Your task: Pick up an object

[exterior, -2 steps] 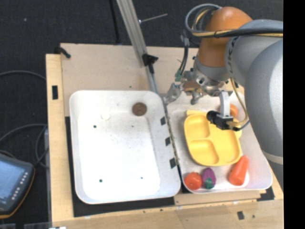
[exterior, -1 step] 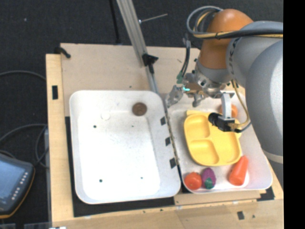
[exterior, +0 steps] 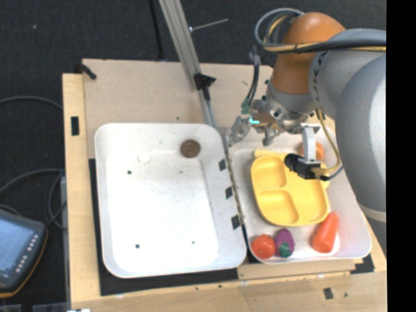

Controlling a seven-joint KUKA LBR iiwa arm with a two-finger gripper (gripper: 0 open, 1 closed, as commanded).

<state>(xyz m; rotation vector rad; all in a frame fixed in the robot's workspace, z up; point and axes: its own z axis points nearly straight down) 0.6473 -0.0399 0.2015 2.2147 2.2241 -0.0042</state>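
Landmark: yellow three-compartment plastic tray [exterior: 289, 190], lying in the right white shallow bin [exterior: 354, 229]. Just past the tray's far edge, toward the bin's far left corner: grey two-finger gripper [exterior: 257, 130], hanging under the orange wrist band, nothing visible between its fingers; open or closed, cannot tell. Off the tray's near edge, in a row: red round tomato-like toy [exterior: 263, 246], purple egg-shaped toy [exterior: 284, 242], orange carrot-shaped toy [exterior: 325, 232]. Well left of the tray, in the left white bin [exterior: 114, 239], near its far wall: small brown round disc [exterior: 190, 149].
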